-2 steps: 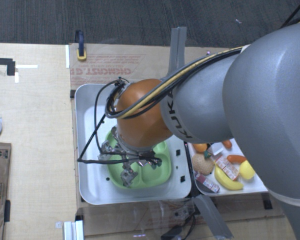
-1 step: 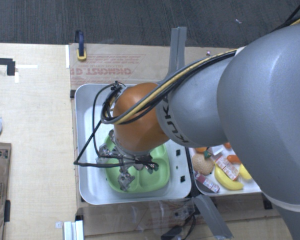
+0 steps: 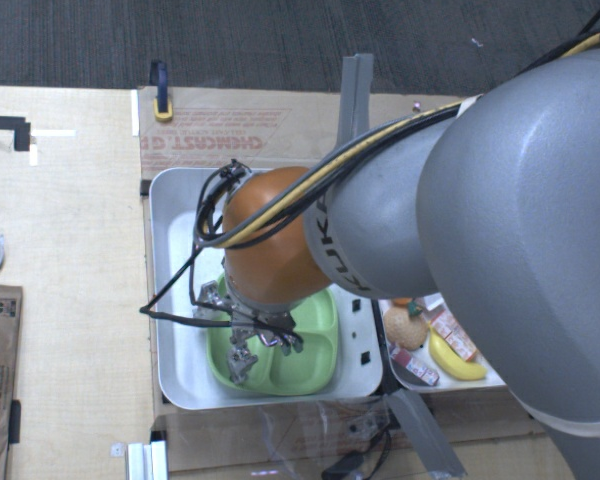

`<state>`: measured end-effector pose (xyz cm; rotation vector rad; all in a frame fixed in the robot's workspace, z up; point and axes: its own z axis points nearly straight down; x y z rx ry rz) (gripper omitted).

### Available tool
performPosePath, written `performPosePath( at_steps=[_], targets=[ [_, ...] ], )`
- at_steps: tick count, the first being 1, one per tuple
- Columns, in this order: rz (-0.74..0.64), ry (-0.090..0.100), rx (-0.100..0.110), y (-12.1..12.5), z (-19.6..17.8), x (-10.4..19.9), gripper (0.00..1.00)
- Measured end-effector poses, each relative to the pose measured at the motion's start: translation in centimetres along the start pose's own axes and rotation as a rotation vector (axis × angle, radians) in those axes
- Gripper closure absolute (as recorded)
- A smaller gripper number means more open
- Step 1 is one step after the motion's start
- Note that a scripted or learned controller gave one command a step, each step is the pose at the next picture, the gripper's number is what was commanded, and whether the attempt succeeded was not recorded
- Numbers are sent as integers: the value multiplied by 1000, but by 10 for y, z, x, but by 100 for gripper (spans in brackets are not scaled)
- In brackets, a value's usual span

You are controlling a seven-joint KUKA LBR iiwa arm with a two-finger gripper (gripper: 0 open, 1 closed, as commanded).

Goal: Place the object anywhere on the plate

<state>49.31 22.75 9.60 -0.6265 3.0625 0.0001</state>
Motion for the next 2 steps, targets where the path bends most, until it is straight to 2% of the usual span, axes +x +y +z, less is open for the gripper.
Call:
performPosePath(
  at_steps=[1,2],
  targets=[
    [-29,12,-3,-5,-71,-15,0],
    [162,-2,-2,1,-4,-4,0]
  ],
)
